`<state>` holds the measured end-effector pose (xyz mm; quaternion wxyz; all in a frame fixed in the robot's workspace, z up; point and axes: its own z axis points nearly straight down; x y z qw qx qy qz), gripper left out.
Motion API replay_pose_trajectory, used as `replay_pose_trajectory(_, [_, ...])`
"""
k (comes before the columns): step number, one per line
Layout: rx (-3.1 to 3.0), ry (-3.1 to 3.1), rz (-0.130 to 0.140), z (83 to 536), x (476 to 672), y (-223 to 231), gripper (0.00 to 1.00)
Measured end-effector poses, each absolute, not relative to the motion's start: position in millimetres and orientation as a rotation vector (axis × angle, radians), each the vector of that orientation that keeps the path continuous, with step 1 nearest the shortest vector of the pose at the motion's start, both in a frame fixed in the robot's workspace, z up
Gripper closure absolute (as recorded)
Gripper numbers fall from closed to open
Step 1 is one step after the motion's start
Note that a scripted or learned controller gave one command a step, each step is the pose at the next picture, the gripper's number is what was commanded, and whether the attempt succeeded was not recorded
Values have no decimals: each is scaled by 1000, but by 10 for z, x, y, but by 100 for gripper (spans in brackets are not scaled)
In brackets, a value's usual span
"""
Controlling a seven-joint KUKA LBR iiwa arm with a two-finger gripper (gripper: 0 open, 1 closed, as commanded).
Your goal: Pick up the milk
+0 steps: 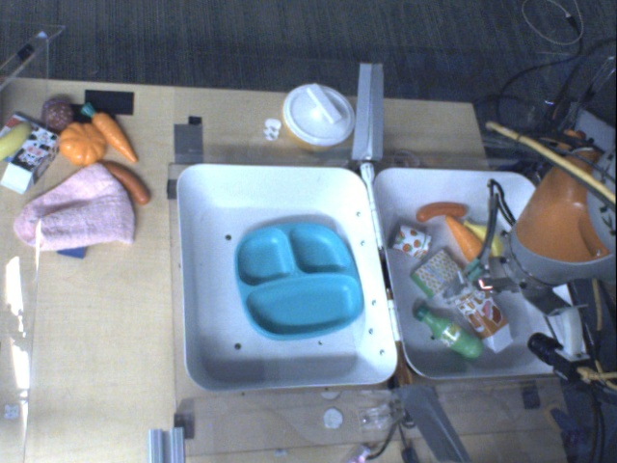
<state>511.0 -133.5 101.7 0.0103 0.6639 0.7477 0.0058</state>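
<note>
The gripper [482, 283] hangs low over the right bin [521, 186]; whether it is spread or pressed together cannot be told. The milk [481, 316], a small carton, lies just below it beside the green bottle [449, 334], with a box [437, 272] just left. The carrot [463, 238] lies above it, the blue tray [300, 280] far left.

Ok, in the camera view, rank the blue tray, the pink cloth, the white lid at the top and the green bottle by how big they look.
Largest to smallest as they look:
1. blue tray
2. pink cloth
3. white lid
4. green bottle

The lid and the bottle look close in size; the bottle is long but thin, so that order is unsure.
</note>
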Motion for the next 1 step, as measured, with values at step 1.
replay_pose_trajectory(1, [2249, 2192, 4, 1848, 5382, -349, 100])
